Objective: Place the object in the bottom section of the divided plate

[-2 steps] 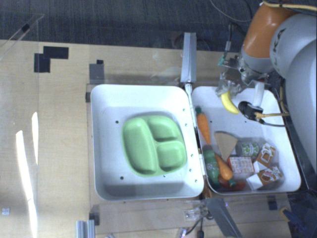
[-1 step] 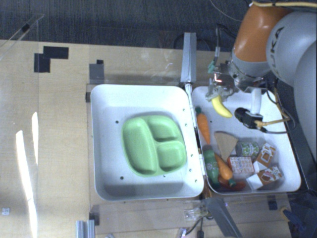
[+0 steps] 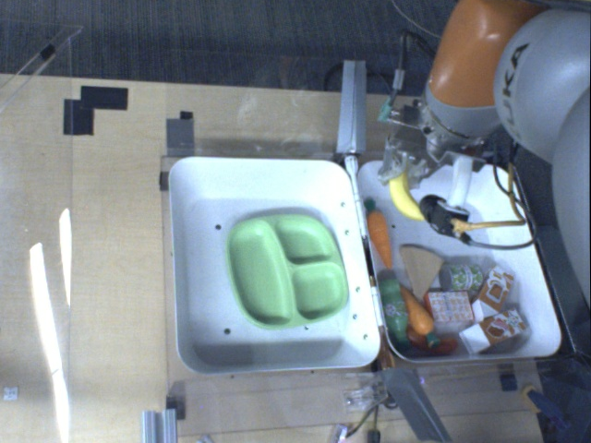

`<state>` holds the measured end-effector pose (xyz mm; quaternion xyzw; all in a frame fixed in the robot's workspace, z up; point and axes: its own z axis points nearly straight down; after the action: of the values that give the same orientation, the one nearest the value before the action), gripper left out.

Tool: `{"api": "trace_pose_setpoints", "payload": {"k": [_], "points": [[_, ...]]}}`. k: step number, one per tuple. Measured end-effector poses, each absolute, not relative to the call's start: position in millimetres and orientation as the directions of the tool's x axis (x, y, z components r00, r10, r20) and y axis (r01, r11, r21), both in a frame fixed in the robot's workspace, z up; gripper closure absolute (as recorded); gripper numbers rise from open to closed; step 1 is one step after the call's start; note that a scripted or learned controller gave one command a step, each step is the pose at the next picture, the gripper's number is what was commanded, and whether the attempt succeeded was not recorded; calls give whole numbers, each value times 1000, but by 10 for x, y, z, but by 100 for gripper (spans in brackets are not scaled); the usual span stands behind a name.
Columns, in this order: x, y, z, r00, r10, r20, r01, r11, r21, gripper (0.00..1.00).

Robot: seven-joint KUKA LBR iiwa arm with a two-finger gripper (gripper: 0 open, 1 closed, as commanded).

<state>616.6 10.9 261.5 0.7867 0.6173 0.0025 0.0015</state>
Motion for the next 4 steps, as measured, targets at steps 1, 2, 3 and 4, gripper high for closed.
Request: {"api": "trace_pose_setpoints", "payload": {"k": [1, 2, 3, 4], "points": [[5444, 285, 3264, 398, 917, 3, 917, -398, 5, 100], [5457, 294, 3369, 390, 921, 4, 921, -390, 8, 100], [5401, 477, 3733, 327, 945, 2, 945, -327, 6, 100], [4869, 838, 2584, 372, 928, 1, 928, -372, 0, 100]]}}
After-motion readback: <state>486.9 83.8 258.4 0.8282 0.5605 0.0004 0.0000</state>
